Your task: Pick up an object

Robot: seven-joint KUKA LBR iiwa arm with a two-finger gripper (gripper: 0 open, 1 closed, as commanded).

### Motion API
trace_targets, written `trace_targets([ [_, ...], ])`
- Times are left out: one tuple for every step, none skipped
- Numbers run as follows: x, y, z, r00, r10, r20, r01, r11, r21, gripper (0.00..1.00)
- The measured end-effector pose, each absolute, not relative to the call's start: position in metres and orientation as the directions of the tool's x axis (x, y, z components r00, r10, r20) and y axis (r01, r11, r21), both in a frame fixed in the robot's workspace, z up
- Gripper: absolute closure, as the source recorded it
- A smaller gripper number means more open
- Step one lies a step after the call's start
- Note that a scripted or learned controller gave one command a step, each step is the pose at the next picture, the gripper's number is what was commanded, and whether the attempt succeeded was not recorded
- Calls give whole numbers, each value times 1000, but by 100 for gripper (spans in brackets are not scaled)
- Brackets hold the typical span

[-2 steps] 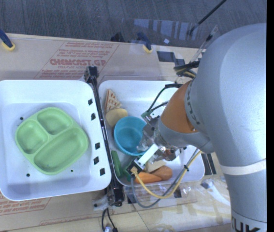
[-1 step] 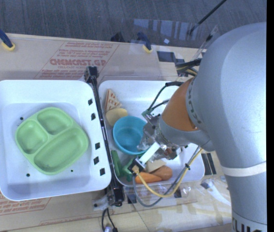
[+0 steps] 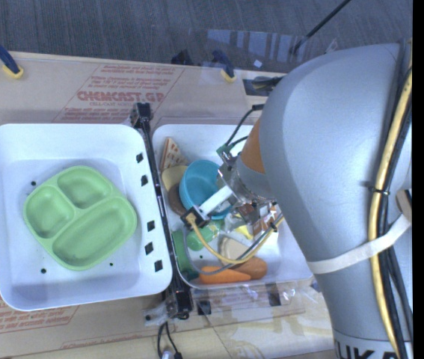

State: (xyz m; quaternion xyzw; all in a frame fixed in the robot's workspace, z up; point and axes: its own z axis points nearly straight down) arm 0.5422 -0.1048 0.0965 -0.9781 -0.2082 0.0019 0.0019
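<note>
KUKA arm reaches into the right bin, its gripper low among the clutter just right of the blue bowl; whether it is clenched or released cannot be told. An orange carrot lies in front of the bowl, and a tan wedge sits just behind it to the left. Well left of the bowl, a green divided plate rests in the left bin.

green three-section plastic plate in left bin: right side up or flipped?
Right side up. The green three-section plastic plate lies flat in the left white bin, its three hollows facing up.
</note>
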Motion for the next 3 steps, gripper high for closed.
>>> trace_targets([
  [628, -106, 94, 977, 211, -23, 211, -977, -12, 100],
  [630, -104, 93, 977, 215, -13, 215, -977, -7, 0],
  [555, -106, 91, 964, 267, -10, 267, -964, -10, 0],
])
